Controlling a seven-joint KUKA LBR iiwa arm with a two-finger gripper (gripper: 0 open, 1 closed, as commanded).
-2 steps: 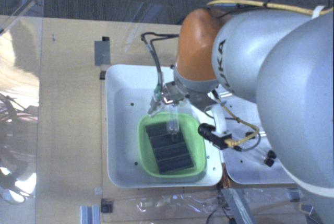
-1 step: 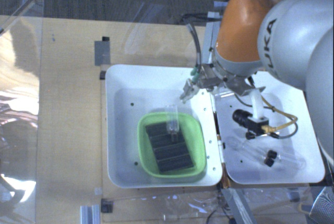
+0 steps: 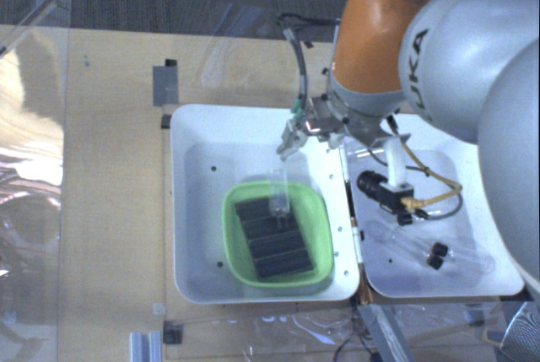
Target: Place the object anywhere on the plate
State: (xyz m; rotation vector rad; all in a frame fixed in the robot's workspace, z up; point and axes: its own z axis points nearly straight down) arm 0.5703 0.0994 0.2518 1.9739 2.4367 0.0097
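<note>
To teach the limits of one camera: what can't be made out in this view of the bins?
All in the camera view:
- Right bin: far right side hidden by the arm.
- Gripper: mostly hidden under the arm.
- Clear thing over the plate: see-through and blurred; whether it touches the slab is unclear.
- Tube in the right bin: too faint to outline.

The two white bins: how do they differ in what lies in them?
The view's left bin holds a green plate with a dark ribbed block on it; the right bin holds a black-capped clear tube. The gripper hangs over the left bin, not the right bin. Both are white and shallow.
</note>
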